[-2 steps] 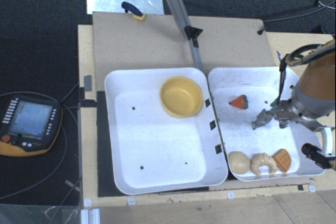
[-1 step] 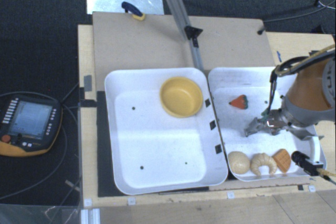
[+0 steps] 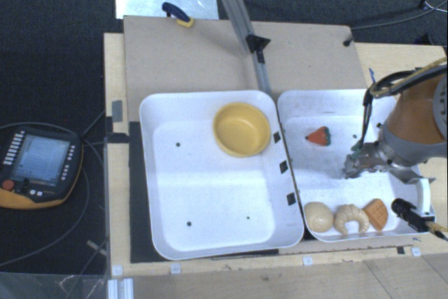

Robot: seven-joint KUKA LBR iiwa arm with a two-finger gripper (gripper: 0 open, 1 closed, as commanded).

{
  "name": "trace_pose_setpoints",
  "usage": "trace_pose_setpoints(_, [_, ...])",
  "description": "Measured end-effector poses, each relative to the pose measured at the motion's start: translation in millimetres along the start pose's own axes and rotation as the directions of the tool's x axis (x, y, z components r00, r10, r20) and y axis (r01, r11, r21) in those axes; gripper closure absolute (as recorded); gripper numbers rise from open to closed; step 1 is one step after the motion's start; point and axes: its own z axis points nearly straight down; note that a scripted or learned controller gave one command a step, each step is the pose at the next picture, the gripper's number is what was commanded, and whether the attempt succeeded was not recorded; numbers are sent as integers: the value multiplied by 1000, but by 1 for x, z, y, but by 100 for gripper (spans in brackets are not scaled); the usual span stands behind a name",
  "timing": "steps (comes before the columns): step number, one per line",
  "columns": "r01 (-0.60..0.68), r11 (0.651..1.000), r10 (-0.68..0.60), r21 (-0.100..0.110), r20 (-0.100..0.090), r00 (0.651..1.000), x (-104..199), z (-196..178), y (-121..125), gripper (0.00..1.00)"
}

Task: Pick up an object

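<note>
Camera view, all places given from the right bin [image 3: 336, 103].
Arm: grey with an orange band, coming in over the bin's right side.
Gripper [image 3: 357, 166]: low over the bin's floor, about the middle, right of centre. I cannot tell how far it is open; nothing shows in its grip.
Strawberry [image 3: 318, 136]: red, lying in the bin's upper half, up and left of the gripper, apart from it.
Egg [image 3: 318, 216]: pale and round, at the bin's near-left corner.
Croissant [image 3: 352, 218]: just right of the egg, along the bin's near wall.
Waffle [image 3: 376, 213]: orange-brown, just right of the croissant, touching or nearly so.
Left bin [image 3: 203, 199]: side by side with the right bin, on its left.
Bowl [image 3: 241, 129]: yellow, in the left bin's far-right corner, close to the wall shared with the right bin.
Pendant [image 3: 35, 164]: on the dark floor, well left of both bins.
</note>
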Motion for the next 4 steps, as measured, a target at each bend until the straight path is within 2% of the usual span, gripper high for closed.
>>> trace_pose_setpoints(1, [2,1000,-2,-4,0,1000,10,-56,0,100])
trace_pose_setpoints(2, [1,1000,-1,-4,1,1000,5,-114,-5,100])
trace_pose_setpoints(3, [1,1000,-1,-3,0,1000,2,-158,0,100])
trace_pose_setpoints(4, [1,1000,-1,-1,0,1000,2,-181,0,100])
